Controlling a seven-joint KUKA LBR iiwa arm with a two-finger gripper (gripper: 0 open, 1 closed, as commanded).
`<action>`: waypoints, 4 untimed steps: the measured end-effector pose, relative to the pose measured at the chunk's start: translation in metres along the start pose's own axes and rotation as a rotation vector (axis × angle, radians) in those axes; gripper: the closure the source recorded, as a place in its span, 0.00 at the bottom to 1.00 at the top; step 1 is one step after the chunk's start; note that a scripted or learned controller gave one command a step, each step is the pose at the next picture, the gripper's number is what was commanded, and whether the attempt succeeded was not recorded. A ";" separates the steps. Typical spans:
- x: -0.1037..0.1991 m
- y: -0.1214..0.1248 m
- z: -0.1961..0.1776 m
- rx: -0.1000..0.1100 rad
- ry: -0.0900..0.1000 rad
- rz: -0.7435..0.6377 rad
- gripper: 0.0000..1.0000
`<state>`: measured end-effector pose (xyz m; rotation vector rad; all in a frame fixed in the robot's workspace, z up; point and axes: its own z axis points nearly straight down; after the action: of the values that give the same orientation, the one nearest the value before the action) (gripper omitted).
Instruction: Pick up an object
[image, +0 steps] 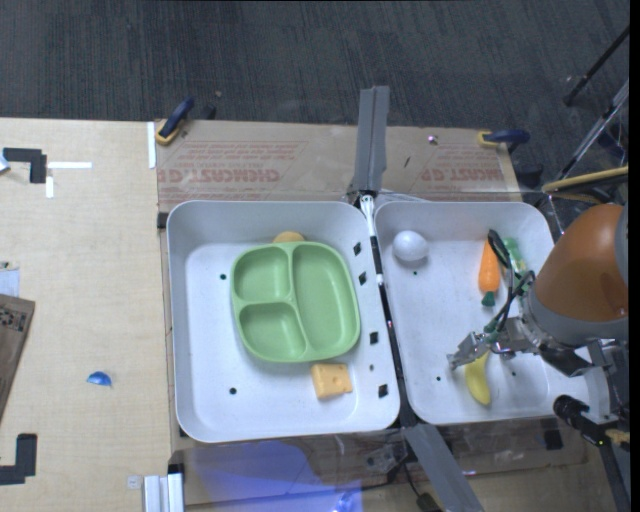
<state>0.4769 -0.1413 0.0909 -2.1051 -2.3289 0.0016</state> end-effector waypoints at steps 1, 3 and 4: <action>-0.037 -0.003 -0.131 -0.002 -0.002 -0.031 0.00; 0.004 0.003 -0.014 -0.001 0.000 -0.159 1.00; 0.033 0.044 -0.092 0.000 -0.002 0.003 1.00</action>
<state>0.5178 -0.1037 0.1832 -2.1102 -2.3266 0.0031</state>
